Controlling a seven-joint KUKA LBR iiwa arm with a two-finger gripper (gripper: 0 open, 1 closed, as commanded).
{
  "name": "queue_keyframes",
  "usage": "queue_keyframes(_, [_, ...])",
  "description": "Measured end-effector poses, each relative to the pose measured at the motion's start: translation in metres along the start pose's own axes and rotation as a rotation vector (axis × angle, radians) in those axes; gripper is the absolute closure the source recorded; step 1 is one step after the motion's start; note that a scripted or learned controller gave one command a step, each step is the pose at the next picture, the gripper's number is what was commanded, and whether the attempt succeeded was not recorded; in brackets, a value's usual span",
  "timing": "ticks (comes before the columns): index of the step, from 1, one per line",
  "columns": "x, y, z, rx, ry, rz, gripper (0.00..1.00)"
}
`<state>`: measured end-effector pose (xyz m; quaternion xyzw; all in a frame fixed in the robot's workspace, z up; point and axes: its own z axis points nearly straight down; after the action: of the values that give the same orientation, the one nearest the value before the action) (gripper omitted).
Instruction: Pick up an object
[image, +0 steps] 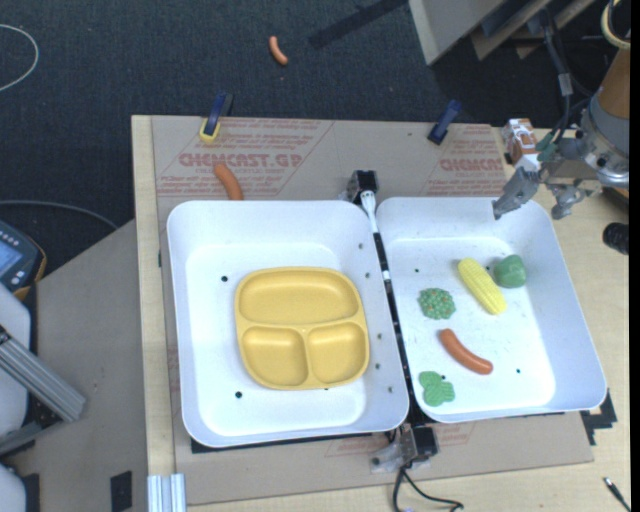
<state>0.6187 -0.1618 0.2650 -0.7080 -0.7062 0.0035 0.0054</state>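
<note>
My gripper (538, 200) hangs over the far edge of the right bin (560, 330), fingers spread apart and open, nothing between them. Below it in the right bin lie a yellow corn cob (481, 285), a green pepper-like piece (510, 271) touching the cob's far end, a round green bumpy piece (436, 303), an orange-red sausage (466, 352) and a green broccoli piece (436, 388). The corn and the green piece lie nearest the gripper, a short way toward the camera from it.
The left bin (195, 300) holds a yellow three-compartment plate (300, 326). An orange sausage (229, 181) lies on the cardboard behind the left bin, another (278, 50) on the dark floor. Clamps (213, 118) (444, 121) grip the board's far edge.
</note>
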Motion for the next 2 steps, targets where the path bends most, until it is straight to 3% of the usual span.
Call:
queue_keyframes(1, [0.000,0.002,-0.007,-0.012,-0.003,-0.003,0.00])
queue_keyframes(2, [0.000,-0.003,0.037,-0.007,-0.002,-0.002,0.00])
